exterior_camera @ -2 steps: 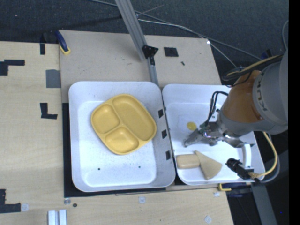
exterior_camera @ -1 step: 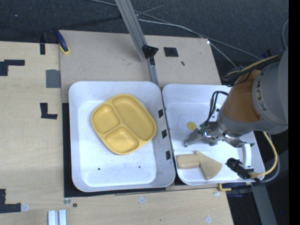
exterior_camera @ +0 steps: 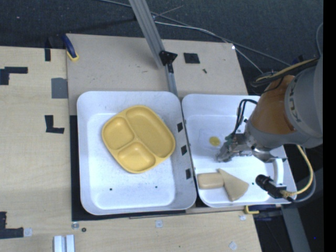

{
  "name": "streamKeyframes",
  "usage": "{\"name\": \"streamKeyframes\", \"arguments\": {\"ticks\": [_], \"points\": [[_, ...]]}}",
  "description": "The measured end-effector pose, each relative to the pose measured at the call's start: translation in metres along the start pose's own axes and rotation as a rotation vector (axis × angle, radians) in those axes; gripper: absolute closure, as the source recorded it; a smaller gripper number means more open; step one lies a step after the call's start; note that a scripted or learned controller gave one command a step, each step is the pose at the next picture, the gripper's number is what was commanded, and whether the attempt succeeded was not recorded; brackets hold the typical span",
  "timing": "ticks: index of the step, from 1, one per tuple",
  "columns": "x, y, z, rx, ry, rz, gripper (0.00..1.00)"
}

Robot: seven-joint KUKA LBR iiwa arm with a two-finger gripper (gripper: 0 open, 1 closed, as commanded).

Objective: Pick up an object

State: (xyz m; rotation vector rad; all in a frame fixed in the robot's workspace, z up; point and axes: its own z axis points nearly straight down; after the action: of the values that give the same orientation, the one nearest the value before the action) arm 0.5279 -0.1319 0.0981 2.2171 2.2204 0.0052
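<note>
The left bin (exterior_camera: 89, 193) holds a yellow tray (exterior_camera: 138, 138); the right bin (exterior_camera: 210, 105) holds a beige block (exterior_camera: 210, 180), long axis left-right, a wedge (exterior_camera: 234, 185) and a small yellow piece (exterior_camera: 214, 140). I cannot tell the state of the claw (exterior_camera: 227, 152).

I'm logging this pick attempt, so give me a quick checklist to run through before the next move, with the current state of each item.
1. End effector is inside the right bin: ok.
2. An object is between its fingers: cannot tell; the tip is small and blurred.
3. Pick targets are present in the right bin: ok; a small yellow piece, a tan block and a tan wedge lie there.
4. End effector is apart from the tan block and wedge: ok; both lie nearer the front wall.
5. Yellow piece is free of the end effector: ok, it lies just beside it.
6. Yellow divided plate stays out of the way in the left bin: ok.
</note>
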Motion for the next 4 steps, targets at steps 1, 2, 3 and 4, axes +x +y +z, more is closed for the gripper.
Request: {"name": "streamKeyframes", "arguments": {"ticks": [1, 2, 3, 4], "points": [[0.001, -0.001, -0.042, 0.004, 0.0, 0.0, 1.0], [0.007, -0.005, -0.087, 0.003, 0.0, 0.0, 1.0], [0.007, -0.004, -0.12, 0.003, 0.0, 0.0, 1.0], [0.054, 0.003, -0.128, 0.006, 0.002, -0.004, 1.0]]}}
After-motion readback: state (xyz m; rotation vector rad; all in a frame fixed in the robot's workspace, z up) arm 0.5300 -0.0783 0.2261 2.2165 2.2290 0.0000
